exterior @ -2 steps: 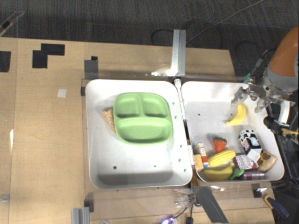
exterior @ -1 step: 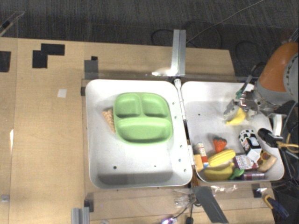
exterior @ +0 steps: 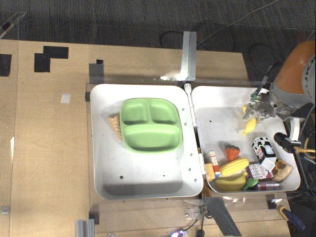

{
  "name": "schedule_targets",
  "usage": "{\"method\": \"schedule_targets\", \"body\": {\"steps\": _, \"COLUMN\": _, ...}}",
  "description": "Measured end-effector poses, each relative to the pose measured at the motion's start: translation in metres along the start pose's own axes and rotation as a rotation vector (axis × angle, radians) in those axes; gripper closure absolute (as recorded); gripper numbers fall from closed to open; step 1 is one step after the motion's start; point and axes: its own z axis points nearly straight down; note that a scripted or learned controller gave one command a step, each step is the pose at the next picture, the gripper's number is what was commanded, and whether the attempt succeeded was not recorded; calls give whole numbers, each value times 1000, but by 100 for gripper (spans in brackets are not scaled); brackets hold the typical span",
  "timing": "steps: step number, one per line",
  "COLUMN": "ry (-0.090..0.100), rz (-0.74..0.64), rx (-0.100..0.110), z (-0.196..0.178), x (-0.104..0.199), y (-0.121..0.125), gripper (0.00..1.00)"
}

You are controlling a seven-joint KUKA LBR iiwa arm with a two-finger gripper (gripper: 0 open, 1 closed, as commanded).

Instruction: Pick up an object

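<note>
**Gripper over the right bin**

I'm seeing the gripper (exterior: 257,108) hanging over the right bin (exterior: 217,100) with a small yellow piece (exterior: 250,125) right at its tip. A green divided plate (exterior: 149,124) is sitting in the left bin (exterior: 106,147); toys are crowding the right bin's near corner.

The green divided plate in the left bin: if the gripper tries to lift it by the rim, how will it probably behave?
The green plate looks like moulded plastic, so probably stiff and light. Its smooth rounded rim may slip between fingers. It is wide, so a one-edge grip would likely tilt it. One side seems to overlap a tan object.
</note>
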Motion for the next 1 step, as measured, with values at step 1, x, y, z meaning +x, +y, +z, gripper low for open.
{"method": "schedule_targets", "body": {"steps": 1, "ry": 1, "rz": 31, "rx": 13, "z": -135, "x": 98, "y": 3, "gripper": 100}}
